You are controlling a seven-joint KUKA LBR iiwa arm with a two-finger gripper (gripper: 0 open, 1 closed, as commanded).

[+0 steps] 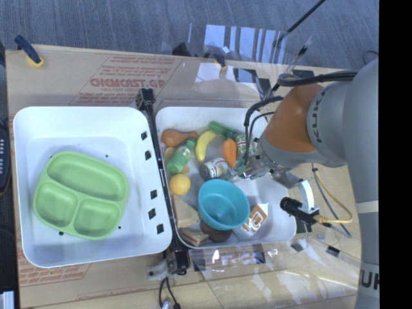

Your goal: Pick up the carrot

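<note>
Arm over right bin, end effector beside carrot

The arm [322, 124] reaches over the right bin [193, 116]; the left bin [26, 172] holds a green tray [80, 195]. The end effector [246, 166] sits just right of the carrot [230, 152], finger state indeterminate

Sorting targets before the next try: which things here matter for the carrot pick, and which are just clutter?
In the job:
- carrot, in the right bin, near its far end
- gripper, just beside the carrot

Lying about:
- banana
- lemon
- blue bowl
- green bottle
- can
- green divided plate in the left bin
</note>
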